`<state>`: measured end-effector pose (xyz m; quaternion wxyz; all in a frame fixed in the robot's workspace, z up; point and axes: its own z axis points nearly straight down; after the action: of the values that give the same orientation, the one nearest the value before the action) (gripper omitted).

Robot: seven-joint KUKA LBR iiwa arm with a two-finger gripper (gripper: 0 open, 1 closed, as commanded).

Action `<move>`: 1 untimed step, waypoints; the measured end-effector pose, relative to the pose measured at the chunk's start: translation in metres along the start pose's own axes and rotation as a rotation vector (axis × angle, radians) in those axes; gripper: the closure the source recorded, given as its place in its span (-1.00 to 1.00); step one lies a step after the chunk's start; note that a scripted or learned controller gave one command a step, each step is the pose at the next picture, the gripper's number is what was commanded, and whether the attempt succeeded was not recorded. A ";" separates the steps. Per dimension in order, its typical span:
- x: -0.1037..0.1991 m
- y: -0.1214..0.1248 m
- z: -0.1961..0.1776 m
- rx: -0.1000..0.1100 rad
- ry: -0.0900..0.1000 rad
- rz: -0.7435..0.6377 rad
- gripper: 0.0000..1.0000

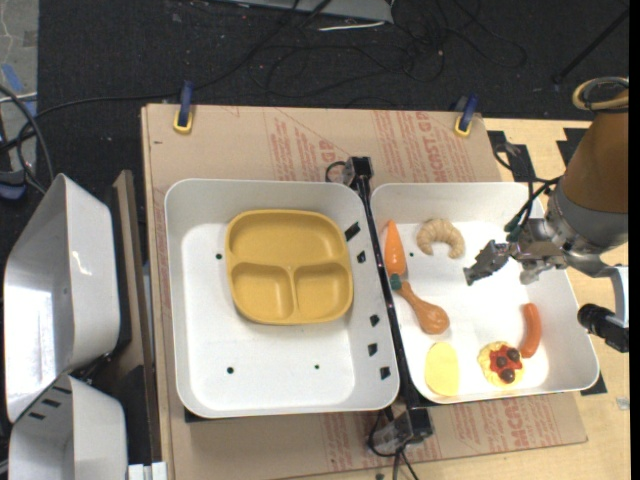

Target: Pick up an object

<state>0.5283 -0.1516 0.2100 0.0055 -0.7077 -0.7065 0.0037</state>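
Toy food lies scattered in the right white bin (570, 298): a tan plastic croissant (441, 236) near the far wall, an orange plastic carrot (395, 249) along the left wall, a brown wooden spoon (424, 308) below it, a pale yellow oval piece (442, 368), a small round pizza-like toy (501, 362) and a red plastic sausage (530, 329) toward the near edge. The left white bin (190, 298) holds a yellow divided plastic plate (290, 266). The dark two-finger gripper (482, 265) hangs over bare bin floor, just right of the croissant and apart from it, gripping nothing; whether its claw is wide or narrow cannot be told from this angle. The croissant looks the likeliest target. A good grasp would centre the claw over its thick middle, straddle the narrow width, then descend fully before closing.
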 end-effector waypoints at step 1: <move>0.000 0.003 -0.006 -0.012 -0.002 -0.003 -1.00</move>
<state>0.5312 -0.1513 0.2164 0.0004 -0.7066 -0.7076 0.0001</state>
